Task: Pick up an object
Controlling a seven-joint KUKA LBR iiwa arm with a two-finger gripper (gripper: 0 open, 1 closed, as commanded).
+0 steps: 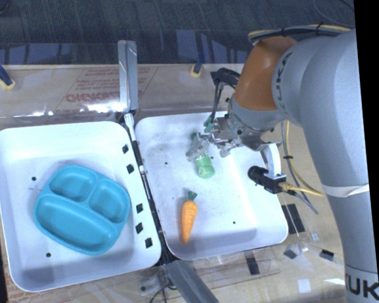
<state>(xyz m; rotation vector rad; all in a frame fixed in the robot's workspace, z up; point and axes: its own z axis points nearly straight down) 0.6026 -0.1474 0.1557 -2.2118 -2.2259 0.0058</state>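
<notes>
Reaching into the right bin (pixel 265 230), the gripper (pixel 210 141) sits low over a small green object (pixel 205 165), so the step in hand looks like the approach to a grasp, or the very start of one. The metal parts of the gripper are just above the green object and seem to touch its upper end, but the view is too small and blurred there: I cannot tell how far the gripper is open, and I cannot tell if it has hold of anything. The green object lies on the bin floor, so I judge it is not lifted yet.

For the next move, the gripper needs to come down around the green object, close on it firmly, and then rise straight up. The object is small and looks rounded, so it could slip out sideways if the closing is not centred.

In the right bin there are two things. The green object is in the upper middle part of it. A toy carrot (pixel 188 219), orange with a green top, lies below the green object, nearer to the front wall, and well apart from the gripper.

To the left of the right bin, touching it side by side on the bench (pixel 52 93), stands the left bin (pixel 9 196). It holds one blue divided plate (pixel 81 209) with three compartments, and I see nothing in them.
</notes>
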